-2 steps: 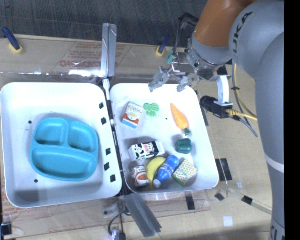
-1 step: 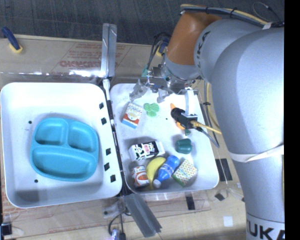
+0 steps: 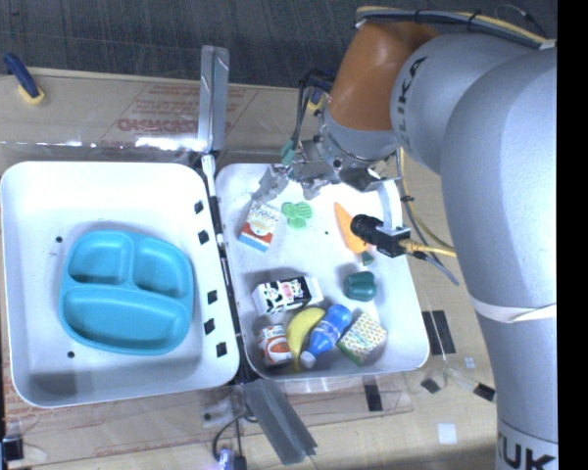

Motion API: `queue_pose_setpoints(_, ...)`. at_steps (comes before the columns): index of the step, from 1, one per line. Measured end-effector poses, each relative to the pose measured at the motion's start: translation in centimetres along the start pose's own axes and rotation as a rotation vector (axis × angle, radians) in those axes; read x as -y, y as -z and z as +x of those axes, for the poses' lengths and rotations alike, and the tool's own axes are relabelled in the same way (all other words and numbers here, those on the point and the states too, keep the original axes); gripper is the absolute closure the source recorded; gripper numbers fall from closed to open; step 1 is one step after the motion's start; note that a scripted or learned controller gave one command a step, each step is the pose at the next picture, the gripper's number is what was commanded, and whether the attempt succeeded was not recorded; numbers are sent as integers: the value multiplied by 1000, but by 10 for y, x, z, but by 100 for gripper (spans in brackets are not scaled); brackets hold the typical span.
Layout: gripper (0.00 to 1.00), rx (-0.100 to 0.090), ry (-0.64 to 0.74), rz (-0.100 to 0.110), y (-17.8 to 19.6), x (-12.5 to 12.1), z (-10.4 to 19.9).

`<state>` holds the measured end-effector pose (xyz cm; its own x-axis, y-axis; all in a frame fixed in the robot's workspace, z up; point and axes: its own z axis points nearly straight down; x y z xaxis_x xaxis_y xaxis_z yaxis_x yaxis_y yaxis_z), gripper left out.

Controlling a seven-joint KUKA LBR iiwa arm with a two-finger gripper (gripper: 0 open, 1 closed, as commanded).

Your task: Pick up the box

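Note:
A small white box with red and blue print (image 3: 261, 226) lies tilted in the upper left of the right bin (image 3: 410, 346). My gripper (image 3: 288, 182) hangs just above and behind it, its fingers spread open with nothing between them. A black-and-white carton (image 3: 286, 293) lies lower down in the same bin. A box with a colourful pattern (image 3: 363, 335) sits at the bin's front right.
The right bin also holds a green piece (image 3: 296, 212), an orange piece (image 3: 348, 227), a teal lump (image 3: 360, 285), a banana (image 3: 305, 328), a blue bottle (image 3: 327, 333) and a small can (image 3: 274, 346). A blue divided tray (image 3: 127, 290) lies in the left bin (image 3: 20, 194).

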<state>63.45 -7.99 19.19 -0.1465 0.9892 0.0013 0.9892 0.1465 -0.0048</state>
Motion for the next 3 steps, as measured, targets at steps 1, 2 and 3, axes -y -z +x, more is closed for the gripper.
queue_pose_setpoints(1,0,1,20,-2,-100,-6,-16)
queue_pose_setpoints(2,100,2,24,-2,-90,-7,-16)
queue_pose_setpoints(3,100,1,142,-3,0,13,34)
